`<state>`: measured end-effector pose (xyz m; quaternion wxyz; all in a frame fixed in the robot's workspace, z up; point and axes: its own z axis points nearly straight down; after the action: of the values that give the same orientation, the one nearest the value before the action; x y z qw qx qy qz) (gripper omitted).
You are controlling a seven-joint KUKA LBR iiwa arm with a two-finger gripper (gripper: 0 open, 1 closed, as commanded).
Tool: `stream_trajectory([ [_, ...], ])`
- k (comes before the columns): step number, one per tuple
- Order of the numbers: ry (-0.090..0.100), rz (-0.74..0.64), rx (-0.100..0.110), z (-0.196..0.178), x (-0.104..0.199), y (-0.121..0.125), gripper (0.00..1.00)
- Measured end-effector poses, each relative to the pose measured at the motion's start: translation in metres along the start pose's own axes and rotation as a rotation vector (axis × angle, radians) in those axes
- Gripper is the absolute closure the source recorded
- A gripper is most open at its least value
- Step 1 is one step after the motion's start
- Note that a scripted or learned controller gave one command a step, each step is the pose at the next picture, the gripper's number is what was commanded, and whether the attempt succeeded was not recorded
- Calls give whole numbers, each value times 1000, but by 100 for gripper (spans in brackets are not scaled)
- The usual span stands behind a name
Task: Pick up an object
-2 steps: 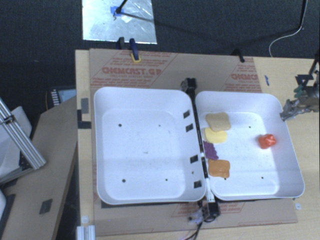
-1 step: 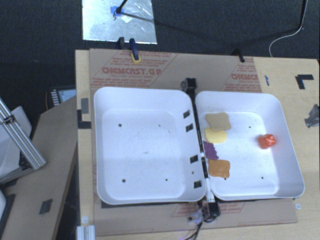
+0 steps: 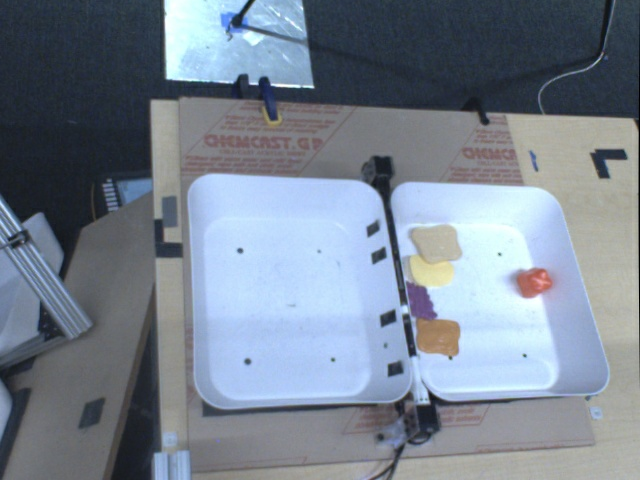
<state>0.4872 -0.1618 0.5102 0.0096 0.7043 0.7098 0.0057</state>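
On the bench, two white bins sit side by side, their inner rims clipped together along a black centre strip. The left bin point(image 3: 285, 288) holds nothing to grasp. The right bin point(image 3: 560, 268) holds every candidate: a tan piece point(image 3: 436, 242), a yellow piece point(image 3: 431, 271) touching it below, a purple piece point(image 3: 421, 302) and an orange-brown piece point(image 3: 438, 337), all crowded against the inner wall. A red piece point(image 3: 533, 282) lies well apart, nearer the outer wall, probably the easiest pick since nothing hems it in. The state of the jaws cannot be told. Judged from this layout, the pick has not begun
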Motion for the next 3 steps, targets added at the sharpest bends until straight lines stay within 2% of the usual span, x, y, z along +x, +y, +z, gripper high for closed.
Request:
stream_trajectory([
  [1,8,-4,24,76,77,9,100],
  [2,4,1,6,-31,88,29,100],
  [3,8,-7,26,41,190,-1,100],
])
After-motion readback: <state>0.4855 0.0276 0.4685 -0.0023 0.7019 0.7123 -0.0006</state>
